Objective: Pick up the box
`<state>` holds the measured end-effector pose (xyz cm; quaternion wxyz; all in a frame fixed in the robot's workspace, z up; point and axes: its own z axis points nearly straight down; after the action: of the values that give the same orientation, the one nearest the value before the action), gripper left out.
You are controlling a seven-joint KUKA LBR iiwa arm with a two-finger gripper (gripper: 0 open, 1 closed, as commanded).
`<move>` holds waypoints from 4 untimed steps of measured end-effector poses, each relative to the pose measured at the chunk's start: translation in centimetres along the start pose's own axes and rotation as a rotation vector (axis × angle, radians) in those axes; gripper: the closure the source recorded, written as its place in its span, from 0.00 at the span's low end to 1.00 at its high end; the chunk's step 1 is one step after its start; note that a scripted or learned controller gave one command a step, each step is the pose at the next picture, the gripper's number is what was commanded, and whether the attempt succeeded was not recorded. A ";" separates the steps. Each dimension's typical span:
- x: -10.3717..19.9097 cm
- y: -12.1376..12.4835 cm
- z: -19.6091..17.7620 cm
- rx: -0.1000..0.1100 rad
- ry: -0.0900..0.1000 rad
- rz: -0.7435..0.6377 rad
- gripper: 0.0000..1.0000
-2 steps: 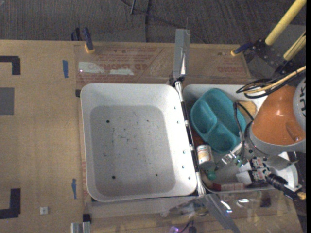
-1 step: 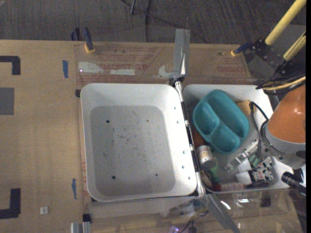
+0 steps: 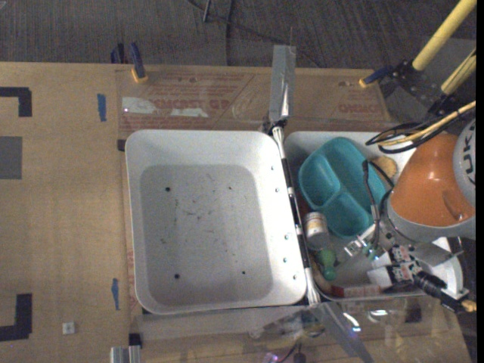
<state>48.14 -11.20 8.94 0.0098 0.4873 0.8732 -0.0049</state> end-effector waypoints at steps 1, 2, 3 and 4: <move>-6.7 5.3 -3.7 0.000 0.021 -0.198 0.00; -2.0 0.3 -0.4 -0.023 -0.014 -0.196 0.00; -9.8 -6.0 -13.9 0.000 0.025 -0.258 0.00; -9.6 -5.6 -1.8 -0.011 0.013 -0.383 0.00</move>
<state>48.39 -22.30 10.90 0.0057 0.3120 0.9501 0.0009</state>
